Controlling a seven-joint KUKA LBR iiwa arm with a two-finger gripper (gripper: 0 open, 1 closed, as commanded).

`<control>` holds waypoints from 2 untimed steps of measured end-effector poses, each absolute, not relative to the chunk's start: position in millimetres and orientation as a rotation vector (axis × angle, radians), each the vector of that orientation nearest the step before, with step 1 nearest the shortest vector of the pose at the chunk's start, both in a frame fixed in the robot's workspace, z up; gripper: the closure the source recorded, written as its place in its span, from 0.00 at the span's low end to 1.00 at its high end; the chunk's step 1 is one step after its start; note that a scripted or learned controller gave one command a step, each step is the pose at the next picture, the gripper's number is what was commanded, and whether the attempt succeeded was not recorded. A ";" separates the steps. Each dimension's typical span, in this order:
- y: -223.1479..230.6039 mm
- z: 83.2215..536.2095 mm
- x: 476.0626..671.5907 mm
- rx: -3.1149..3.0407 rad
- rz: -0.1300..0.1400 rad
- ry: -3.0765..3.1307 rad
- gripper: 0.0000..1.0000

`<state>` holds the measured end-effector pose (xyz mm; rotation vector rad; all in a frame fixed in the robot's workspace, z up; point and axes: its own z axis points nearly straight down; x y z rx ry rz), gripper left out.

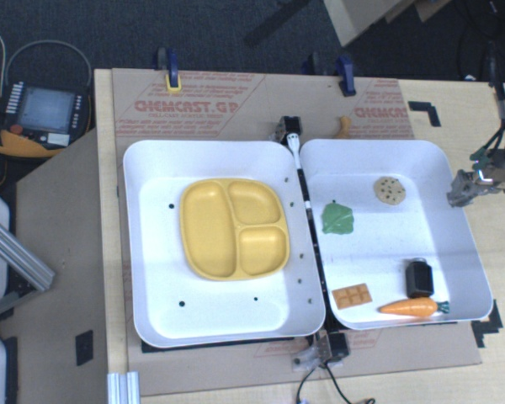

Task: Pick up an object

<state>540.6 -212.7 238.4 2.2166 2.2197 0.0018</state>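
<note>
Gripper (470,185) sits at the right edge of the right bin (454,225), w/ nothing in it; can't tell if it's open or closed. Right bin has a cookie (390,190), green leaf (337,219), black block (418,277), waffle cracker (351,295) & carrot (412,307) near the front. Left bin (151,251) has a yellow tray (234,227) w/ 3 parts

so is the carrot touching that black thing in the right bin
Cannot tell. In the camera view the black block sits just above the carrot, and their edges meet or nearly meet with no plain gap.
</note>
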 end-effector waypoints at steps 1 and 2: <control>-154.2 245.2 546.9 2.215 0.002 2.229 1.00; -92.1 246.8 552.8 2.215 0.003 2.231 1.00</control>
